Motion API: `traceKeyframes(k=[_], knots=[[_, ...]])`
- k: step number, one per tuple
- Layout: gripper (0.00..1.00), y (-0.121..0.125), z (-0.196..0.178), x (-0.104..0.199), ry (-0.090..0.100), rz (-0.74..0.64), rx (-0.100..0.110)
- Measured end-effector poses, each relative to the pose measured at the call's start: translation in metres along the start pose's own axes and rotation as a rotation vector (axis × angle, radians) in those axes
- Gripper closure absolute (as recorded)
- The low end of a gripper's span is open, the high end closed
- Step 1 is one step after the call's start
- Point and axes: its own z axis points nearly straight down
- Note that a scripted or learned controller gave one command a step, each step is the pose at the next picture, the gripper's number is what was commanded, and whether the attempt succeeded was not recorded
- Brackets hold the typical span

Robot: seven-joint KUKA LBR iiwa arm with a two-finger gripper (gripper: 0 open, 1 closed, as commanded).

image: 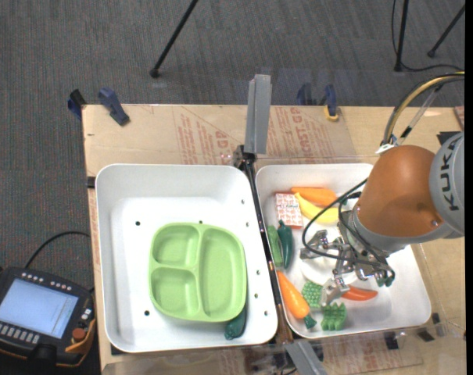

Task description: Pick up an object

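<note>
Down in the right bin (414,299) the gripper (339,286) hangs low over the toy food, and I cannot tell how it is set, since the wrist hides it; my guess is it sits there to take whatever lies under it. Right beneath it are a red pepper (360,294) and green block (333,316), an orange carrot (294,296) just left, a banana (314,212) beyond, crowding any grab. Far left, a green plate (197,272).
</note>
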Motion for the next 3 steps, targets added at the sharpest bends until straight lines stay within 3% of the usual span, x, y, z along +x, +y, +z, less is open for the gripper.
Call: traceKeyframes(k=[1, 2, 3], knots=[[0.0, -0.015, 0.004, -0.081, -0.017, 0.005, 0.006], [0.0, -0.016, 0.013, -0.057, -0.005, 0.061, 0.003], [0.0, -0.054, 0.014, 0.044, 0.0, 0.166, 0.001]])
